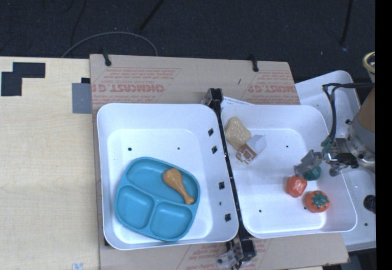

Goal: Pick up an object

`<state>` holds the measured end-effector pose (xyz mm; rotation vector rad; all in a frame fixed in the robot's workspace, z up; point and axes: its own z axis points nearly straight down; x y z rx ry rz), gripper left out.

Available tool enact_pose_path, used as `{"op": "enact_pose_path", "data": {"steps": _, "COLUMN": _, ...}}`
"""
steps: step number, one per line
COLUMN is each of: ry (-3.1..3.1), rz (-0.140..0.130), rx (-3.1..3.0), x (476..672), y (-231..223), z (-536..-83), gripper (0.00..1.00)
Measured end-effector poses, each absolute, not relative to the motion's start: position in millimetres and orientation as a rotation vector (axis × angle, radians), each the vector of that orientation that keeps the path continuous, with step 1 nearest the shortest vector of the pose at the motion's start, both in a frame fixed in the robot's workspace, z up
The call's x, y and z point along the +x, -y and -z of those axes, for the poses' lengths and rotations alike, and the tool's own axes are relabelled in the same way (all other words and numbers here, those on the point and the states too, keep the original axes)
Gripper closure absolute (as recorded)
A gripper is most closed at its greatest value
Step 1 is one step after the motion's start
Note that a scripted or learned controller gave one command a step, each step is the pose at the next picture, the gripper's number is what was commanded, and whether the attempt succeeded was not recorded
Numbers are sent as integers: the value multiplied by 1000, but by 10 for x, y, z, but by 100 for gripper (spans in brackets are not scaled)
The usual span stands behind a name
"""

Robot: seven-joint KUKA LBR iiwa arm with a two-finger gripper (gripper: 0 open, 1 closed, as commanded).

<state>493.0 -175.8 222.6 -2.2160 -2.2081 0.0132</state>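
Two white bins sit side by side on a sheet of brown cardboard printed with red lettering that reads upside down and is too faint to make out; pale wood lies to the left and dark carpet behind. One blue divided plate in the left bin carries one toy drumstick. One tan bread piece and one small box lie in the right bin, then one red pepper and one orange tomato. Just above the pepper, the gripper hangs low with its fingers spread apart, and whether they grip anything cannot be told.
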Motion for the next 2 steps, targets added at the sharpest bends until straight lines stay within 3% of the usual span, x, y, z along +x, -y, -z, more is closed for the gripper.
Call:
{"op": "enact_pose_path", "data": {"steps": 1, "ry": 2221, "rz": -2, "rx": -2221, "x": 4957, "y": 1756, "z": -2296, "gripper": 0}}
{"op": "enact_pose_path", "data": {"steps": 2, "ry": 2217, "rz": -4, "rx": -2217, "x": 4893, "y": 1665, "z": -1757, "gripper": 0}}
